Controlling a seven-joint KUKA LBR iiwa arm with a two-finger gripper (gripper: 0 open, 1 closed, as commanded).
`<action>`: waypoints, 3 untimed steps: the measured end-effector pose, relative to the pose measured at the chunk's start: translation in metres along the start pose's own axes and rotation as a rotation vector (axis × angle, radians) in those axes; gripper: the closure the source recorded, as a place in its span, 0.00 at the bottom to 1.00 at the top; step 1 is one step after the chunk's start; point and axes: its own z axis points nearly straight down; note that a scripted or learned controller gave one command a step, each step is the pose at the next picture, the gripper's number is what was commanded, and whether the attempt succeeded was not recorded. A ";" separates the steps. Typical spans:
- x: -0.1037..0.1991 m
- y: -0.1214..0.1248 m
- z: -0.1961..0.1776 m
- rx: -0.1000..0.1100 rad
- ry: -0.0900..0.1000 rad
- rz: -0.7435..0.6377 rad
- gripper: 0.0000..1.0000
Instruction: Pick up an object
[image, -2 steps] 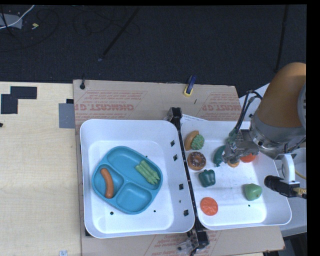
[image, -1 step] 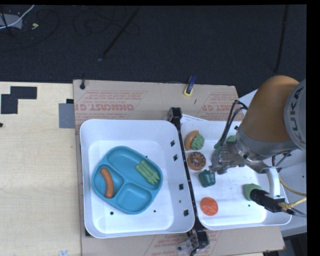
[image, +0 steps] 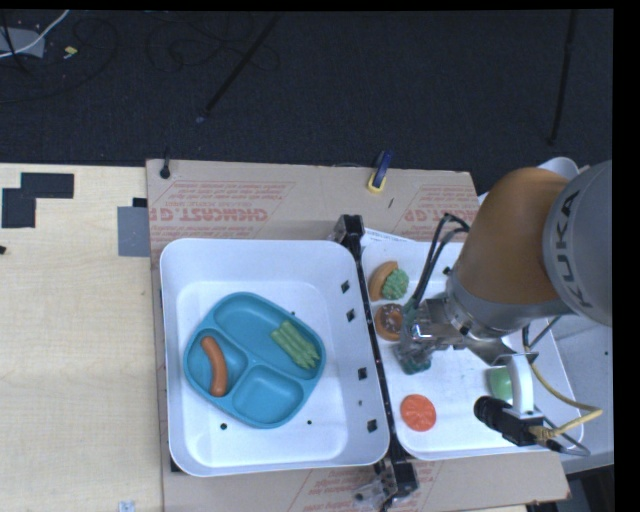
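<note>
Down in the right bin (image: 455, 440), a teal object (image: 416, 364) lies directly under the tool (image: 414, 345), beside a brown round piece (image: 388, 320). Descend straight and centre on it, avoiding the orange disc (image: 418, 411) nearby.

Light falls evenly from above, bright on the two white bins: the left bin (image: 262, 440) shows soft shading along its inner walls, and the right bin (image: 452, 432) near-white glare on its floor. The floor toward twelve o'clock is almost black, detail lost. The arm (image: 520, 250) at three o'clock is slightly soft. Focus is moderate overall, with faint grain and no obvious edge distortion.
</note>
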 end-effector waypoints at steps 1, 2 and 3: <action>0.048 -0.030 -0.016 -0.001 0.001 -0.002 1.00; 0.047 -0.021 0.001 0.001 -0.002 0.005 1.00; 0.042 -0.018 -0.001 -0.002 -0.001 0.005 1.00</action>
